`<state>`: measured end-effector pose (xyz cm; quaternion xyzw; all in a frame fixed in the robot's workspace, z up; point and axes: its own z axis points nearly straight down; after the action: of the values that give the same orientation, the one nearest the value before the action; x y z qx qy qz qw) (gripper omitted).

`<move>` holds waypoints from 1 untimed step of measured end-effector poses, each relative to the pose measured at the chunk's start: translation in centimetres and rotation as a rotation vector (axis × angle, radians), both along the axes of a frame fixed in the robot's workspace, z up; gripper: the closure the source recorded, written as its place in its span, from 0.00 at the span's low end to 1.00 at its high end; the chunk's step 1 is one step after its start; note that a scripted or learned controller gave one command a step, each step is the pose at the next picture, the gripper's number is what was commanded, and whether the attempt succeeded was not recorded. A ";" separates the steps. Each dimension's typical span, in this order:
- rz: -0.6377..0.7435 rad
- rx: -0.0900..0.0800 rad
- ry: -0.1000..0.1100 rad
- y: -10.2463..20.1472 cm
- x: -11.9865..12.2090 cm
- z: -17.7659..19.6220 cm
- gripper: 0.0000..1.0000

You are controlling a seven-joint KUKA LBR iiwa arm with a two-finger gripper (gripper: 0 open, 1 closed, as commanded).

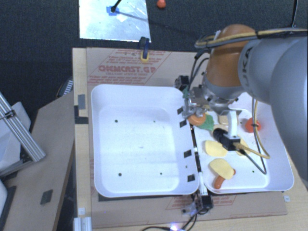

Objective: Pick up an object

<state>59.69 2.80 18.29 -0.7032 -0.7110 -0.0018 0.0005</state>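
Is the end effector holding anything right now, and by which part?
Cannot tell. The end effector is low over the orange piece at the right bin's left edge, but the wrist hides any grip.

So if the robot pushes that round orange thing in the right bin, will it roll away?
Probably. The orange thing looks round like a small ball, so a nudge should set it rolling. It seems small and likely light. The right bin's raised rim would probably stop it.

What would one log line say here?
arm: over right bin | gripper: near orange-and-green toy | left bin: untouched
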 end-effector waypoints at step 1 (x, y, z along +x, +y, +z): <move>-0.001 -0.001 -0.001 5.2 -0.7 2.3 1.00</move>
<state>58.99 8.03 20.63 -0.7036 -0.7106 -0.0019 -0.0002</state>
